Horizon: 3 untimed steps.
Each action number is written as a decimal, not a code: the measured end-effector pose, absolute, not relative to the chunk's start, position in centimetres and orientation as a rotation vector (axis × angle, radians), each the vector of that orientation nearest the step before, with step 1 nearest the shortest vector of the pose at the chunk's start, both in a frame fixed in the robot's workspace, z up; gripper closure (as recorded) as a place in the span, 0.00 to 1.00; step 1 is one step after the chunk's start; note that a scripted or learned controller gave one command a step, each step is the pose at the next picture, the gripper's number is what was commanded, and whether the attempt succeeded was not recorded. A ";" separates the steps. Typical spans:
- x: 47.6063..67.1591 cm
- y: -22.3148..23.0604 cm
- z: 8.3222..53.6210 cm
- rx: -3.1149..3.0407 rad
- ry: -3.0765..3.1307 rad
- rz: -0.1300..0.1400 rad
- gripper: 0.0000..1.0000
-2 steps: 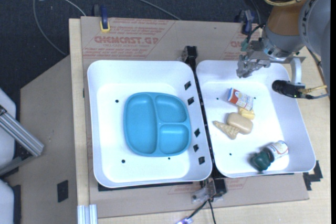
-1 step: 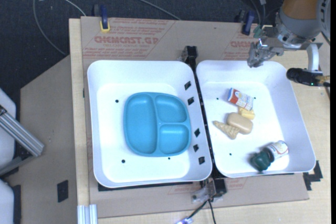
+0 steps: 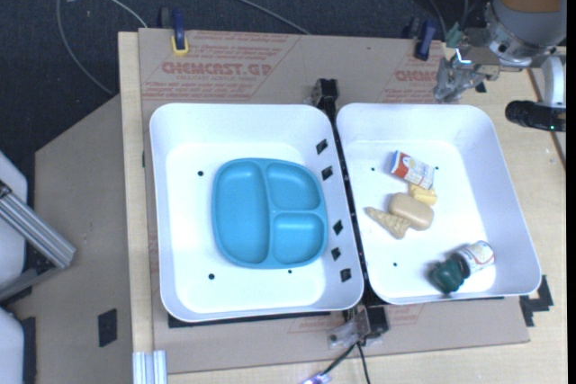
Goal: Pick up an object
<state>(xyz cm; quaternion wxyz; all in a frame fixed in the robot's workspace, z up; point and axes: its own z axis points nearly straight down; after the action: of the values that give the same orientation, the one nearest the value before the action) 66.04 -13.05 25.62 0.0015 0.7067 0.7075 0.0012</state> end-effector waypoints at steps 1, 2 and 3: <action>64.0 -7.5 25.3 2.222 2.224 -0.002 1.00; 61.4 -2.6 25.8 2.221 2.227 -0.002 1.00; 59.1 2.1 25.9 2.221 2.226 -0.003 1.00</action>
<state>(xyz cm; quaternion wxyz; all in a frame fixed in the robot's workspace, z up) 59.13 2.08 25.89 -0.0017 0.7063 0.7079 -0.0008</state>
